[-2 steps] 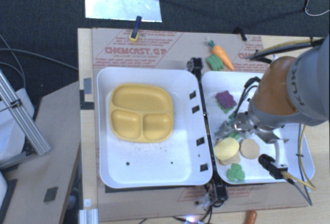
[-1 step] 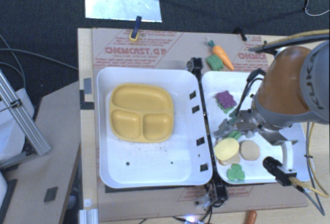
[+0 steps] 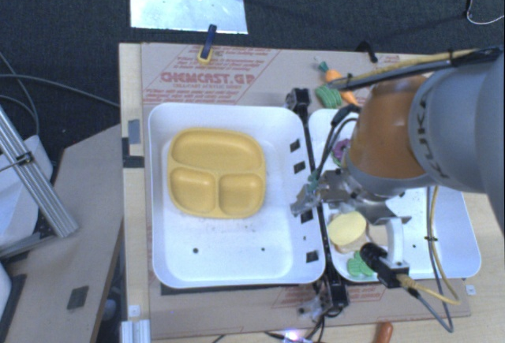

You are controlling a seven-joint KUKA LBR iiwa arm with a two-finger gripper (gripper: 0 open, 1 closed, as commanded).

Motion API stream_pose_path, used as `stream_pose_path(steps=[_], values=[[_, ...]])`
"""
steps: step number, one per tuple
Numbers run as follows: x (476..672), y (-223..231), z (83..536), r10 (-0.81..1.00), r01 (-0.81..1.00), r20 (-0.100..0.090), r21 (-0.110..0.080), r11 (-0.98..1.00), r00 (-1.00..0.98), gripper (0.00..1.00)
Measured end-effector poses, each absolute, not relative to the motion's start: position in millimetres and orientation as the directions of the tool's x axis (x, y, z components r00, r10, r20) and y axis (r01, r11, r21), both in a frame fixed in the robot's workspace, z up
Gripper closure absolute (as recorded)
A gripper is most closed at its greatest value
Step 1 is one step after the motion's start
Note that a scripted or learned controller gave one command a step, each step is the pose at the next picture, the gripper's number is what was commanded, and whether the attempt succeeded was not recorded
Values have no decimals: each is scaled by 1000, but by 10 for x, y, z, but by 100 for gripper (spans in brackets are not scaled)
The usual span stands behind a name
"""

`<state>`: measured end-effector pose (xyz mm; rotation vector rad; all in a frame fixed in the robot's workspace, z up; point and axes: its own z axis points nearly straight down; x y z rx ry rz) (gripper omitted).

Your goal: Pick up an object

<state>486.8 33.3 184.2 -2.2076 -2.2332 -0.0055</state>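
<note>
On the desk, seen from above at a slant:
left bin [image 3: 189, 262]: shallow, white, takes up the desk's middle; a few dark specks on its floor.
yellow tray [image 3: 215, 173]: three compartments, lies flat in the far half of the left bin, nearer its left wall than its right.
right bin [image 3: 465, 255]: white, just beside the left bin toward the desk's right edge; much of it hidden under the arm.
arm [image 3: 426, 128]: grey with an orange band, reaches in from the right and hangs over the right bin's left half.
end effector [image 3: 316, 195]: low over the divide between the two bins; grip state cannot be told, nothing seen in it.
pale yellow round object [image 3: 347, 229]: in the right bin, near its left wall, just beside the end effector.
green object [image 3: 361, 265]: in the right bin's near-left corner, close to the pale yellow one.
green and orange bits [image 3: 331, 85]: at the desk's far edge, beyond the right bin.
blue-and-yellow tool [image 3: 207, 44]: on the cardboard at the desk's far edge, behind the left bin.
</note>
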Motion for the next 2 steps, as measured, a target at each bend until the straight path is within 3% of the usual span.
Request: stream_pose_path(steps=[1, 2], values=[[5902, 376, 2080, 1000, 1000, 0, 12, 7, -7, 0], [6685, 379, 1895, 1000, 1000, 0, 9, 7, -7, 0]])
